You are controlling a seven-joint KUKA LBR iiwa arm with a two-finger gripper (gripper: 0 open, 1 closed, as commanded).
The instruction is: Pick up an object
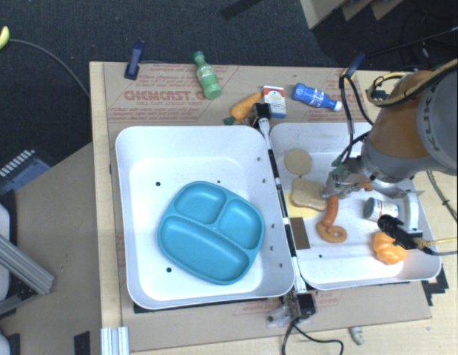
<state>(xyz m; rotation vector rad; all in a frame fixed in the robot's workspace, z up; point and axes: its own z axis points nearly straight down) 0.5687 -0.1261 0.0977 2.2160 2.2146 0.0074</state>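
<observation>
Because the claw [341, 186] hangs low inside the right bin [362, 278], among the things crowded at its middle, you can judge it is set for a pick there. How far it stands open you cannot tell from this slant, and nothing shows in its hold.

The likeliest target is the sausage [332, 220], just on the near side of the claw: a glossy, orange-brown piece, narrow and rounded, curling into a small loop at its near end. That slim body should suit a pinch across its width, while the loop may roll or snag.

Just left of the claw lies the toast [308, 196], flat, pale and matt, one edge next to the sausage; a flat slab like that gives little to grip. Beyond it sits a tan disc [297, 161], equally flat. Right of the claw and nearer you rests an orange lump [389, 248], smooth and knobbly, by the bin's wall.

Far left of the claw, the left bin [140, 168] carries a blue divided plate [210, 231], broad and shallow, poor for a pinch.
</observation>
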